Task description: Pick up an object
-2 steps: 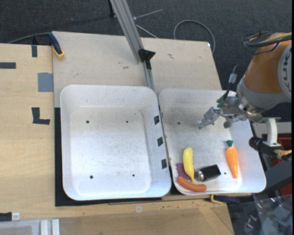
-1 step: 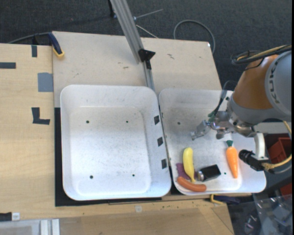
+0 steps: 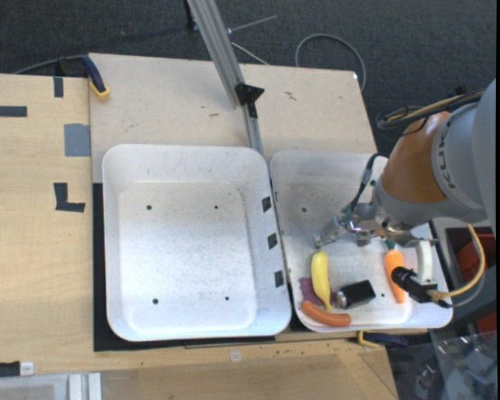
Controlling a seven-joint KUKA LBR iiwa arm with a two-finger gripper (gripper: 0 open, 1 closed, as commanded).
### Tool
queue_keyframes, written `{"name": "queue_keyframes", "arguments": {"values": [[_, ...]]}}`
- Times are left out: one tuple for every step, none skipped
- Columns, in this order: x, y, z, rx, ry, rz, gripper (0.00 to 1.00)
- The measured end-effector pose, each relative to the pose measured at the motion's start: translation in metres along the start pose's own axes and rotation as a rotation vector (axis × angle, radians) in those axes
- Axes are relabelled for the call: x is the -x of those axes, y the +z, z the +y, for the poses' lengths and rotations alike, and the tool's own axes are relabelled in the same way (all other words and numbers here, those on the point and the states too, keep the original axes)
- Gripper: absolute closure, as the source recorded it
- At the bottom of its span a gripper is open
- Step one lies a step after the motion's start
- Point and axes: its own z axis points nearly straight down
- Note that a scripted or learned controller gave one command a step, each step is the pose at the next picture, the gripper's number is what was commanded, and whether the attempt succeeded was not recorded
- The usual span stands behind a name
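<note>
My gripper (image 3: 340,228) hangs low over the middle of the right bin (image 3: 293,182), with the arm reaching in from the right. Just below it a yellow banana (image 3: 319,278) lies lengthwise on the bin floor, apart from the gripper. A red-orange sausage-shaped piece (image 3: 325,315) rests along the bin's front wall. Beside the banana sits a small black block (image 3: 356,293), and a purple scrap (image 3: 305,288) peeks out on the banana's left. An orange carrot-like piece (image 3: 394,273) lies near the right wall. I see nothing held in the gripper.
The left bin (image 3: 183,240) is a wide white tray sharing a wall with the right one. A slanted metal rail (image 3: 225,57) crosses the bench behind the bins. Bare wooden bench lies to the left and behind.
</note>
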Motion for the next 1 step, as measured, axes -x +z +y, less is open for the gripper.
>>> {"name": "queue_keyframes", "arguments": {"values": [[-0.0007,-0.0117,0.0002,0.0,-0.001,0.001,1.0]]}}
